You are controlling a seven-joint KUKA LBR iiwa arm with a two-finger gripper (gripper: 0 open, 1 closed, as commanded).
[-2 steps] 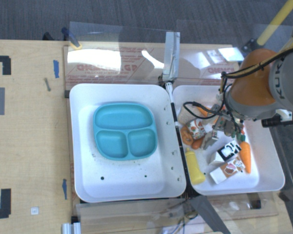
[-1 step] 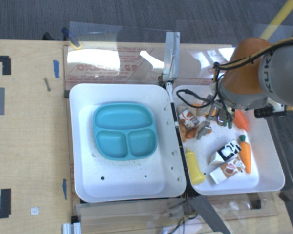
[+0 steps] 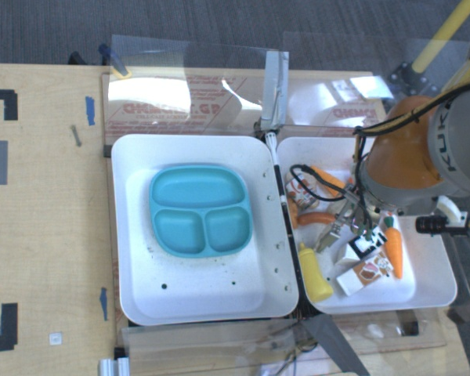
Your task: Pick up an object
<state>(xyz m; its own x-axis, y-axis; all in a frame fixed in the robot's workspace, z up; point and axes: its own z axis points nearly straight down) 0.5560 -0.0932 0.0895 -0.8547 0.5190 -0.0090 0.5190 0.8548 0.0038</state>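
Claw (image 3: 346, 227) low among right bin (image 3: 431, 288) clutter, near carrot (image 3: 394, 251).

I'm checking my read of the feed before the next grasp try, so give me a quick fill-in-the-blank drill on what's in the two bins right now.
1. The blue divided plate lies in the ____ bin of the camera view.
2. That plate has ____ compartments.
3. The carrot lies in the same bin as the ____ cylinder near the divider.
4. The gripper hangs over the ____ bin.

Missing words: left; three; yellow; right
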